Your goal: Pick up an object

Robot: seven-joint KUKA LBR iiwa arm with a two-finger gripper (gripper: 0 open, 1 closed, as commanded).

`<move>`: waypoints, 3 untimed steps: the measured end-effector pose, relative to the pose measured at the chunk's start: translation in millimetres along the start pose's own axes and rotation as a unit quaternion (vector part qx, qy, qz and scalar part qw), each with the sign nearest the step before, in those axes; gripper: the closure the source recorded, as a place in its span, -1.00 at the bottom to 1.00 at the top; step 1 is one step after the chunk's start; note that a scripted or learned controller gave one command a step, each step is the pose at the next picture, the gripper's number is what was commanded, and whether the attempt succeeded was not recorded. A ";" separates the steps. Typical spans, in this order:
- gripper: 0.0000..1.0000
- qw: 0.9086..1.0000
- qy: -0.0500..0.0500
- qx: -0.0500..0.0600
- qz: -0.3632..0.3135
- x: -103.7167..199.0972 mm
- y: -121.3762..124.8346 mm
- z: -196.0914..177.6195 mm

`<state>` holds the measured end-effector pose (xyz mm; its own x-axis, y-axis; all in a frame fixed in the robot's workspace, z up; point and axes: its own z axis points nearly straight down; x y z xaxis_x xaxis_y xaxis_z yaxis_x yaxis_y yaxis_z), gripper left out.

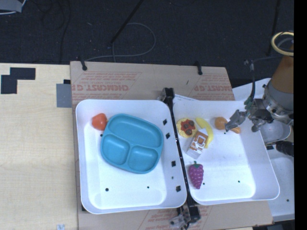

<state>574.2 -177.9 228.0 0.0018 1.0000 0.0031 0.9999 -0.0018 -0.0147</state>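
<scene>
Gripper (233,124) at right of frame over the right bin (249,176), just beside an orange piece (220,122); finger gap unclear, possibly slightly open, can't tell.

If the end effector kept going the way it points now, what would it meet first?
Probably the small orange fruit-shaped toy, just left of the end effector in the right white bin. Height is unclear from this slanted view, so it could pass above.

Colour rundown from my side: both bins (96,195) are plain white, the divided plate (132,143) is sky blue, tomato (99,121) red-orange, banana (205,127) yellow, grapes (196,175) purple, and the little box (197,143) is white with orange print.
</scene>
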 end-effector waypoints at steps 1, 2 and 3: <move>-1.00 1.000 -0.001 -0.006 -0.001 -0.1 2.4 -6.9; -1.00 1.000 0.000 -0.003 -0.001 6.2 -4.1 53.6; -1.00 1.000 0.000 -0.003 -0.001 8.2 2.0 115.7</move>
<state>574.5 -169.3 112.3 0.0003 1.0000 0.0029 1.0000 -0.0003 -0.0089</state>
